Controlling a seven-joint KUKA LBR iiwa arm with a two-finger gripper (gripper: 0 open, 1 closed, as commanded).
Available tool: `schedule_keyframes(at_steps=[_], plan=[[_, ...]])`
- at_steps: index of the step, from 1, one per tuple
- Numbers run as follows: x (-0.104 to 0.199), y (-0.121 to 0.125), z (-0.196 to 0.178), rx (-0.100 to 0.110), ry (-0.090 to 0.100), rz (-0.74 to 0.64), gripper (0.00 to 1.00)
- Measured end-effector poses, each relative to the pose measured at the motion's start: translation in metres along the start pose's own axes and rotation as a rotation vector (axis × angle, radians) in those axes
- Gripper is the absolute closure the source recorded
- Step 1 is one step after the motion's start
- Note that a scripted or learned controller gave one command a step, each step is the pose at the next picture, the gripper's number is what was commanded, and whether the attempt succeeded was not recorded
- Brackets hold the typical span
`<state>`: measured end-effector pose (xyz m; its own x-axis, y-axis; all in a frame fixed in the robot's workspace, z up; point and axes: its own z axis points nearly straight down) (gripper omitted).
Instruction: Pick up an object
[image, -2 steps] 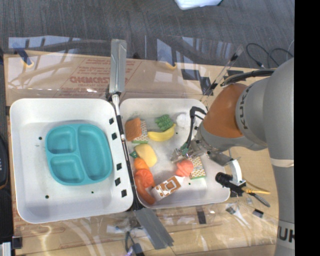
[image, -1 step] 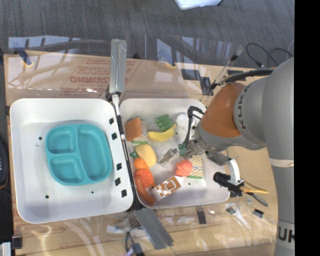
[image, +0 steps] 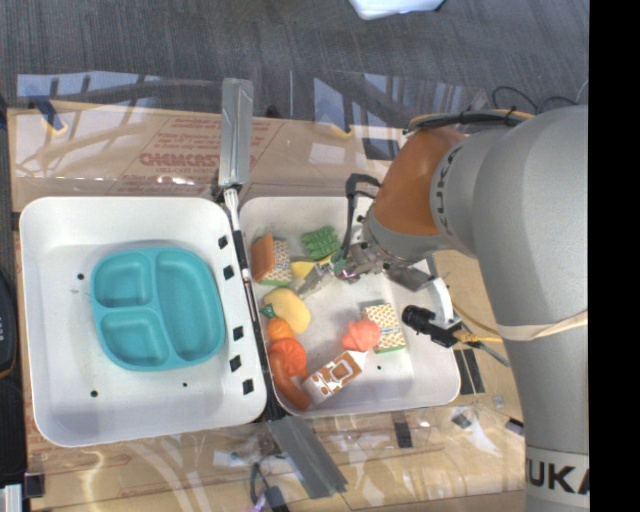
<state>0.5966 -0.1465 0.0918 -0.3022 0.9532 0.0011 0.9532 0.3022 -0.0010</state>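
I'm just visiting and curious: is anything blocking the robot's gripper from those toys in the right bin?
Nothing visible blocks it. The gripper is already down inside the right bin, right among the toys, beside the green one and the yellow one.

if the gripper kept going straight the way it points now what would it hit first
Probably the yellow toy: the gripper points down-left into the right bin, and that toy lies just beyond its tip. Depth is unclear from above.

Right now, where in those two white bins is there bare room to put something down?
Left bin: bare floor rings the teal tray on every side. Right bin: crowded along its left wall with toy food; the barest floor lies at its near right corner, beyond the striped block, where the arm overhangs.
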Motion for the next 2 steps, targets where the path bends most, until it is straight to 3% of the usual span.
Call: schedule_keyframes(at_steps=[1, 2], plan=[[-0.037, 0.052, -0.001, 0.000, -0.001, 0.116, 0.00], [-0.005, 0.061, 0.001, 0.005, 0.001, 0.288, 0.00]])
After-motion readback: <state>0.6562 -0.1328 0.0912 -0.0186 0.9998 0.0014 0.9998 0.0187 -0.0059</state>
